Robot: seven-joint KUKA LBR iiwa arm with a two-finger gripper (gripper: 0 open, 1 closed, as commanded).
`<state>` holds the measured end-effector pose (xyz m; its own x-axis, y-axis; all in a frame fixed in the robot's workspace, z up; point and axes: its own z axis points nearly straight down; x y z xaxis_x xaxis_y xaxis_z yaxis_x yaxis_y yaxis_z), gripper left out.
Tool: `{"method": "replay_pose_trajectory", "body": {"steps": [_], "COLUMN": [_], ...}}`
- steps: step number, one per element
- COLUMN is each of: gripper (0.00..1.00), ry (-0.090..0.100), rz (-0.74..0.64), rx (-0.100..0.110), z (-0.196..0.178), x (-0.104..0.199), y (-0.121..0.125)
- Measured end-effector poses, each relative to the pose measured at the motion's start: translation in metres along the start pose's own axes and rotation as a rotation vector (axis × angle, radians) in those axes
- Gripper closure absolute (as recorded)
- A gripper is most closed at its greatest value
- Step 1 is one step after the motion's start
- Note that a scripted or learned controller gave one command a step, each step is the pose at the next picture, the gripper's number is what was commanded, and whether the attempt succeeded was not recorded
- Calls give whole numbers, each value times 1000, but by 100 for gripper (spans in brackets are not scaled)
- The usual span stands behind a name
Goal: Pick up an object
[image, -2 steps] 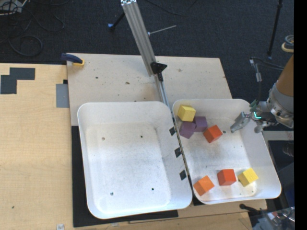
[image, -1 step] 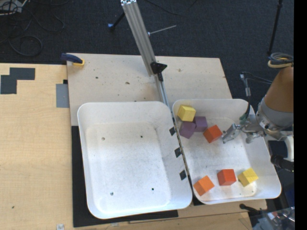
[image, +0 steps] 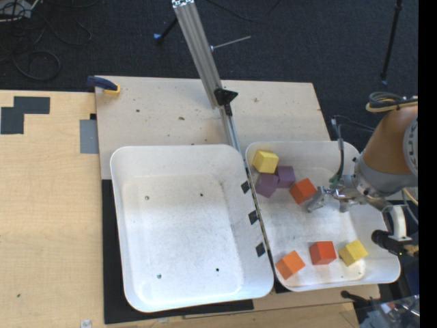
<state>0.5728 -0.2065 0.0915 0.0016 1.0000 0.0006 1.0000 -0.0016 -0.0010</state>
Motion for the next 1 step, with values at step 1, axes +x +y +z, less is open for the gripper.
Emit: {"method": "replay_pose_trajectory", "body": {"steps": [1], "gripper": [100], "ry": [0], "rz": [5], "rx": [2], "z": [-10], "x": [-1], "y": [-1]}}
